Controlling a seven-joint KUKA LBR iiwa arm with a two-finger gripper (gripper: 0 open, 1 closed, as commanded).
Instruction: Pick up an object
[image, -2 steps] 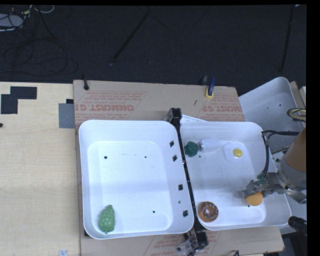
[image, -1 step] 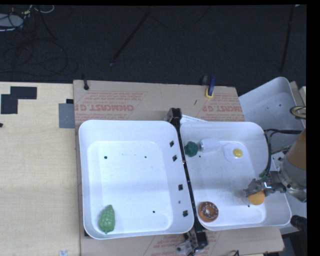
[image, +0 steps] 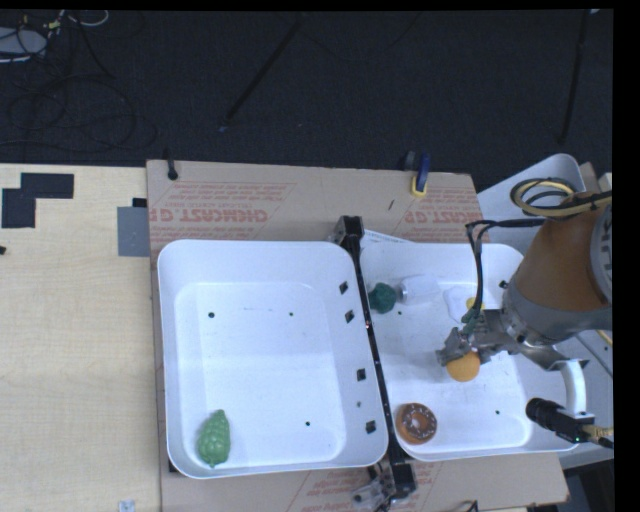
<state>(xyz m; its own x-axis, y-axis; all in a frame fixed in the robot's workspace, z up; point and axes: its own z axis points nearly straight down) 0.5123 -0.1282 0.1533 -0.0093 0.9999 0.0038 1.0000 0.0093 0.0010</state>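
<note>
My gripper (image: 464, 352) hangs over the middle of the right bin (image: 500, 425), on the grey arm with the orange band that reaches in from the right. An orange ball (image: 463, 369) sits right at the gripper's tip, its top edge covered by the gripper. Whether the ball is gripped or just lies beneath, I cannot tell. A brown frosted doughnut (image: 416, 422) lies near the right bin's front wall. A dark teal round object (image: 382, 297) rests at that bin's back left. A small yellow piece (image: 470, 301) peeks out behind the gripper.
The left bin (image: 180, 300) holds a green lumpy object (image: 213, 438) in its front left corner. A black divider (image: 365, 340) runs between the bins. Cables and a black fitting (image: 556, 418) sit at the right bin's right edge.
</note>
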